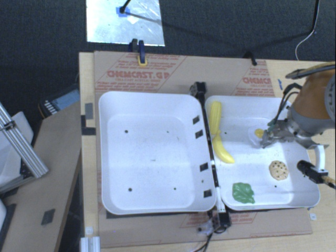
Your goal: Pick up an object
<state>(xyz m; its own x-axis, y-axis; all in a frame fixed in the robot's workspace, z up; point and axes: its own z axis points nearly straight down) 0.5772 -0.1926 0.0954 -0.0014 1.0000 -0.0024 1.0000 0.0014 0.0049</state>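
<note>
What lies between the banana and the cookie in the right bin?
In the camera view, only bare white bin floor lies between the banana and the cookie. The green piece sits below that stretch, nearer the front wall.

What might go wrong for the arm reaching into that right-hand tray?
The gripper is down beside a small yellow object near the back of the right bin; it might just nudge it aside instead of gripping. The cookie lies close to the arm, so a sweep could knock it.
</note>
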